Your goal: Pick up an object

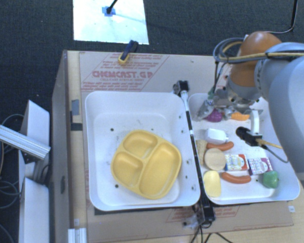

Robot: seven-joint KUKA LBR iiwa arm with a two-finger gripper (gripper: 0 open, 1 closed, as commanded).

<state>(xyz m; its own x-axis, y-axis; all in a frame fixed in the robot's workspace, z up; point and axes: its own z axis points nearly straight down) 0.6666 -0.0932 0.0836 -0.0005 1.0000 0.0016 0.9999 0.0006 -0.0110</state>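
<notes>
Plainly, the brown board [142, 72] under the bins bears red print reading "CHEMCAST GP", with smaller red lines beside it too fine to read. Two small packets [247, 163] in the right bin [289, 189] carry printed labels, but their writing is too small to make out. The gripper [216, 107] hangs low over the far end of the right bin; whether it is wide or narrow cannot be told from here, and nothing is seen held in it. A purple object [214, 116] lies just beside it, on the near side, with a small orange piece [239, 117] to its right. Nearer lie a white block [216, 135], two sausages [228, 162], a round tan disc [215, 159], a pale yellow piece [212, 183] and a green ball [270, 178]. The left bin [99, 135] holds a yellow divided tray [146, 163], well apart from the gripper.
</notes>
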